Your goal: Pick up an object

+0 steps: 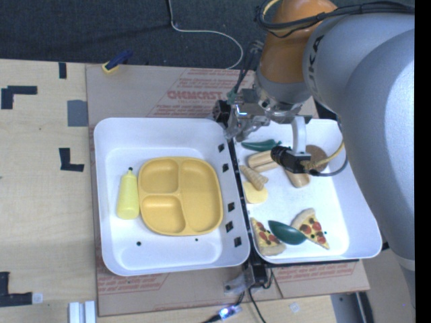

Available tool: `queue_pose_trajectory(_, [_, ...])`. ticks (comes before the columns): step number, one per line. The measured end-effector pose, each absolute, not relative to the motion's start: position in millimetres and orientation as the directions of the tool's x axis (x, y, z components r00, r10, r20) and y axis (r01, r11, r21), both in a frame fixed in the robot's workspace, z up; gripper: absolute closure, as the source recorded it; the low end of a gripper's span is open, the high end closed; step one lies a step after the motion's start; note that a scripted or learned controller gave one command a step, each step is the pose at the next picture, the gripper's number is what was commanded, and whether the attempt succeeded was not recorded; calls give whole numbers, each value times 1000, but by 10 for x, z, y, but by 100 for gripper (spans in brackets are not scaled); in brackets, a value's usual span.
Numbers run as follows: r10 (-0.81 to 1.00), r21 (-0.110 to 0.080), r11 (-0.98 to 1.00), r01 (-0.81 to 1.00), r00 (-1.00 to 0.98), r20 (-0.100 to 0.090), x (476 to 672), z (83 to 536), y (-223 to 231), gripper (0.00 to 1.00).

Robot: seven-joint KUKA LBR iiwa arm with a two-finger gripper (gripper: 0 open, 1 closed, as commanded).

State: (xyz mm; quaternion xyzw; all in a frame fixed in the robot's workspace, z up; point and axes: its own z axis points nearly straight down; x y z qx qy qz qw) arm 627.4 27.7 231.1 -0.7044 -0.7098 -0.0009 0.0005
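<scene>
**Pincer** (248, 121). Hangs over the far left corner of the right bin (350, 210), just beside the wall shared with the left bin (111, 153). Released or clenched: cannot tell from this slant. Not seen holding anything.

**Green leaf** (261, 143). Lies flat on the right bin's floor, just near of the pincer. Closest candidate for the pick. Judged light, thin, stiff plastic, smooth and rather slippery. Sits low, so offers little height. Best taken across the narrow width at mid-length, well down toward the floor.

**Tan stick** (258, 160). Lies just near of the green leaf, running left to right. Judged light, rigid and rounded. Could roll away under a poor pinch.

**Ridged stick** (253, 176). Lies slanted, close to the left wall, near of the tan stick.

**Yellow disc** (255, 194). Lies flat, just near of the ridged stick.

**Brown round** (316, 156) and **tan lump** (297, 178). Lie right of the sticks, close together.

**Pizza slice** (312, 227), **dark leaf** (287, 231), **topped slice** (264, 238). Lie in a row at the near end of the right bin, the dark leaf in the middle and overlapping the topped slice.

**Yellow plate** (180, 195). Sits mid left bin, with three compartments.

**Yellow bottle** (128, 194). Lies touching the yellow plate's left edge.
</scene>
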Motion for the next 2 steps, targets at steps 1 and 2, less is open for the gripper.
queue_pose_trajectory(1, [1000,-2,2,1000,-2,-1,6348,2193,361,100])
queue_pose_trajectory(2, [1000,0,2,1000,-2,0,6424,2319,457,100])
